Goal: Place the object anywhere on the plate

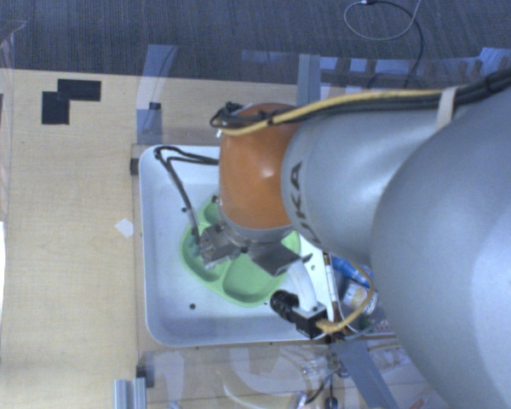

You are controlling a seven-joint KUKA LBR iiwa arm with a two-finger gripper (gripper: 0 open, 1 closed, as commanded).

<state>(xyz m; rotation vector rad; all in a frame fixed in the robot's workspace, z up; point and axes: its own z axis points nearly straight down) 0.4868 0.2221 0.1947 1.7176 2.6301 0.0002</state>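
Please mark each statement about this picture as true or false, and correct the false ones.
1. The plate is green. True.
2. The plate lies on the bare wooden bench, outside any bin. False: it lies inside the white bin.
3. The arm hangs over the plate and hides part of it. True.
4. The band above the wrist is blue. False: the orange band is plainly orange.
5. A yellow cable runs along the arm. True.
6. Black square marks sit on the bench at the picture's lower right. False: they are at its upper left.
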